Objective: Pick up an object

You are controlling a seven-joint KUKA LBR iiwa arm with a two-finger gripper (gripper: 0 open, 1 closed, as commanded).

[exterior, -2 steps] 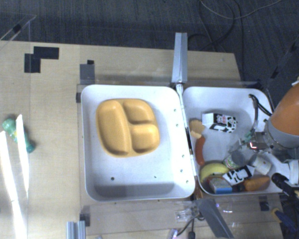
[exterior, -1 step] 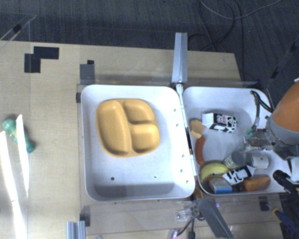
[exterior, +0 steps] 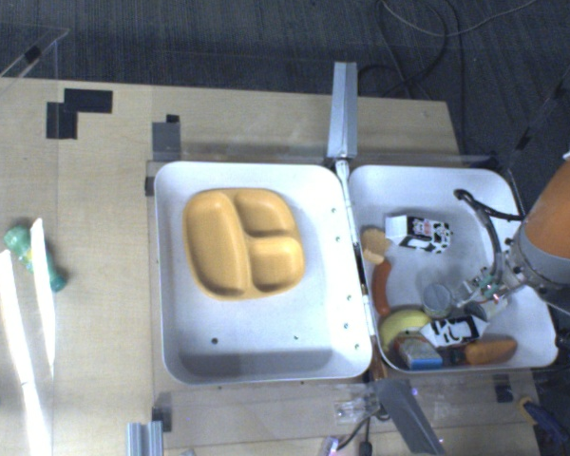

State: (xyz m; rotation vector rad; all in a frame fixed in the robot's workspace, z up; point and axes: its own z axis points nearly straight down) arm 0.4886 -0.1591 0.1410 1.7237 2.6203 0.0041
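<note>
Objects crowd the right-hand shallow white bin (exterior: 513, 193), and the one nearest the claw is a small grey round disc-like piece (exterior: 438, 298), dull and flat-topped, lying just to the camera's left of the gripper (exterior: 477, 291). Whether the claw is spread, pressed together or pinching anything cannot be told (its tip is a blur of small dark and pale parts). The grey arm (exterior: 551, 255) comes in from the right edge, its orange band (exterior: 562, 207) bulking above the wrist, and it slants down into the bin, with a black cable looping off above it.

Just below the claw lies a black-and-white printed packet (exterior: 459, 329), with an orange-brown elongated piece (exterior: 490, 351) beside it against the bin's near wall. Further left of the claw sit a yellow rounded fruit-like object (exterior: 403, 325), a blue-and-brown small block (exterior: 419, 353) under it, and a reddish-brown sausage-shaped thing (exterior: 382, 285). Up and left of the claw rest a black-and-white patterned small box (exterior: 420, 231) and a tan lump (exterior: 373, 245).

Well apart from the claw, across the divider, the left white bin (exterior: 185, 350) bears a yellow moulded plastic tray with three compartments (exterior: 244, 242).
</note>
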